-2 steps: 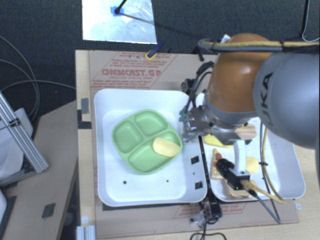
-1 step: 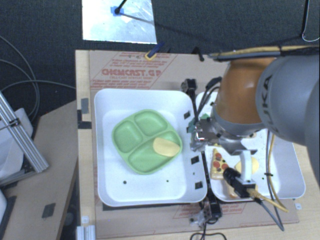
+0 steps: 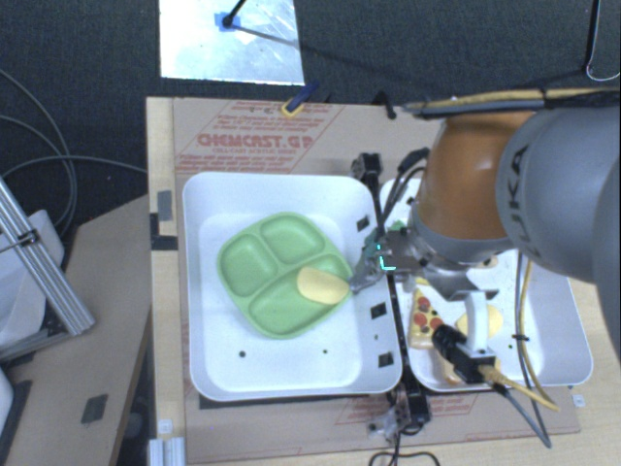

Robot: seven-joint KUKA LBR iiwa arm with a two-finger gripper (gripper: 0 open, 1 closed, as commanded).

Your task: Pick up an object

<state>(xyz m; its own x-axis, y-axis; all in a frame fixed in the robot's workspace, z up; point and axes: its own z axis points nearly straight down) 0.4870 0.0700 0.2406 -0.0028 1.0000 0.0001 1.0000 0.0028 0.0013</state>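
On the cardboard-covered table (image 3: 243, 134), the left white bin (image 3: 281, 367) holds a green three-compartment plastic tray (image 3: 262, 260) with a pale yellow oval piece (image 3: 322, 285) on its right edge, bare floor below. The end effector (image 3: 367, 272) meets that piece; its grip cannot be told. The right bin (image 3: 572, 357) holds a pizza-slice toy (image 3: 422, 318).

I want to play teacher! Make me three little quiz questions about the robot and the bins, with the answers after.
1. True or false: the green divided plate lies in the left bin.
2. What rests on the plate's right side? A) a blue cup B) a pale yellow object C) a spoon
3. Fill in: the pizza slice toy lies in the ___ bin.

Key: 1 true. 2 B; the gripper is right beside it, at the plate's right edge. 3 right.
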